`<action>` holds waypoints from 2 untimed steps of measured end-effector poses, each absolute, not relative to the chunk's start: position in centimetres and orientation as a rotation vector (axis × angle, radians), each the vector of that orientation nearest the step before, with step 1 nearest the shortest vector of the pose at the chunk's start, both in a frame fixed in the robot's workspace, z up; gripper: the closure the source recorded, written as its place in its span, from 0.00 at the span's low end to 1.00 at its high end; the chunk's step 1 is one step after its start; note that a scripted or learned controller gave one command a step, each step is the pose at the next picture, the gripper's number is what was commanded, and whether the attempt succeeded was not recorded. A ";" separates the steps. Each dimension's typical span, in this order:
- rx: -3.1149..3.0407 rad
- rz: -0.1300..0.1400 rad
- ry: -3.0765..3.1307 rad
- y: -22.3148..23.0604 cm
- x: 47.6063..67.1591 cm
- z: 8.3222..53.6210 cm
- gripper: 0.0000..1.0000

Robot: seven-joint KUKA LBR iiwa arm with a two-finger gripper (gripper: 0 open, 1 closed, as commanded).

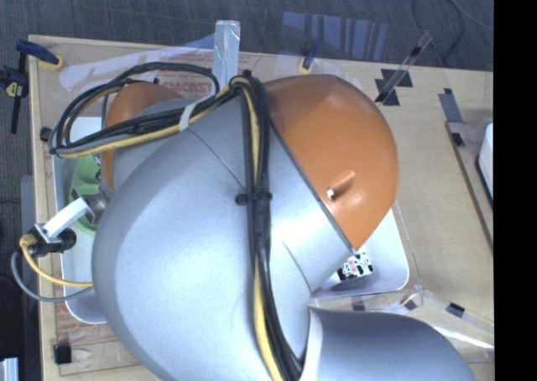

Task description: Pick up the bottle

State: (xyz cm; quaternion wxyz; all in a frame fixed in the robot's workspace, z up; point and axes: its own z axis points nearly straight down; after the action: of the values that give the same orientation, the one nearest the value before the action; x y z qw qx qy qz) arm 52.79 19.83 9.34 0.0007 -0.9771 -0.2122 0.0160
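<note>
Reaching in over both bins, the arm point(218, 237) sits closest to the camera and covers most of the bench point(436, 169); its orange band point(336, 161) lies over the right bin point(396, 263). Near corner of the right bin: one small white-and-black item point(357, 267), just clear of the arm's edge, not the target. Wrist end is over the left bin point(74, 297), by its left wall. Gripper point(97, 201) is largely masked by the arm body there: released or clenched, cannot tell. Just beyond it, against the left wall, the bottle point(86, 173), judged so from its green body; only partly visible, upright or lying not resolvable. Touching the gripper or merely beside it: cannot tell. Step judged: approach onto the bottle, grasp unconfirmed. Next move calls for centring over the green body, closing, then a straight lift, since the left wall leaves little room on that side. Far left corner of the bench: a blue clamp point(38, 52)
</note>
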 end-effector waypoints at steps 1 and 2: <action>-3.103 0.022 -0.518 21.6 52.7 17.8 1.00; -3.115 0.021 -0.447 21.7 53.5 22.8 1.00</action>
State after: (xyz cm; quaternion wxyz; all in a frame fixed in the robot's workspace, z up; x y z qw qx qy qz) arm 53.47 21.69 22.83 -0.0028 -0.9898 -0.1420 0.0066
